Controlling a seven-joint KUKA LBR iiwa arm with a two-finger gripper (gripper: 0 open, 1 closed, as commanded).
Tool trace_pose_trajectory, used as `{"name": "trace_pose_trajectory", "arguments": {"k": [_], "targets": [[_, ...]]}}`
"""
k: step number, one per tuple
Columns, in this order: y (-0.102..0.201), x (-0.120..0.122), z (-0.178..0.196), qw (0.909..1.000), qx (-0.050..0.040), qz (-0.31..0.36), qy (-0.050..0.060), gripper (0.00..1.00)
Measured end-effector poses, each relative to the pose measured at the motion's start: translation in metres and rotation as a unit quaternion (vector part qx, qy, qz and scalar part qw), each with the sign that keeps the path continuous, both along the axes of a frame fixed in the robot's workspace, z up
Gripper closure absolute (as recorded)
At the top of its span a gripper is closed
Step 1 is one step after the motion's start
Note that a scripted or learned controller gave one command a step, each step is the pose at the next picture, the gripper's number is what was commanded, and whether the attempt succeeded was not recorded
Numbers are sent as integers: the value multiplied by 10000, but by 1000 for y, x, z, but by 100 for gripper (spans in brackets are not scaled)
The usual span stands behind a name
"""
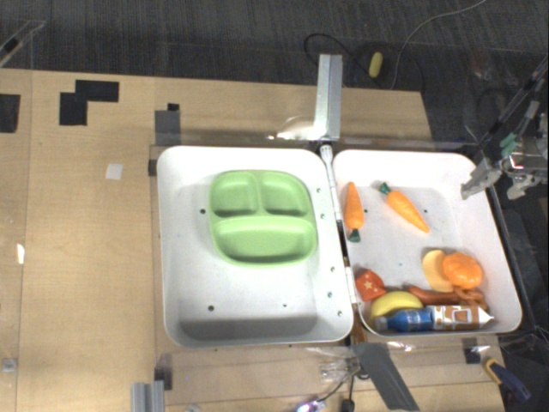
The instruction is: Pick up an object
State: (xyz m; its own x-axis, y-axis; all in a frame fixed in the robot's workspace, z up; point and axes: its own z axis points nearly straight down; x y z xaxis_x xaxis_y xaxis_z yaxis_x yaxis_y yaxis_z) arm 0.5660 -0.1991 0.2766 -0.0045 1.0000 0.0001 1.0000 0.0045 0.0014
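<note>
We see 2 carrots [353,208] [405,208] up top in the right bin [446,163], with tomato [370,283], banana [395,302], orange [463,270] and bottle [437,318] crowded along its near edge.

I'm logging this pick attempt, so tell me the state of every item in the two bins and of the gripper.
Green divided plate: flat in left bin, nothing on it.
Carrot by the divider: lying down, right bin.
Second carrot: lying at a slant, apart from the first.
Orange: resting against the yellow piece.
Tomato: touching the banana.
Bottle: on its side.
Gripper: at the right bin's edge, holding nothing.
</note>
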Motion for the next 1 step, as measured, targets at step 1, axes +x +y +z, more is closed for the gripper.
{"name": "trace_pose_trajectory", "arguments": {"k": [1], "targets": [[30, 28, -172, 9998, -1, 200, -8, 0]]}}
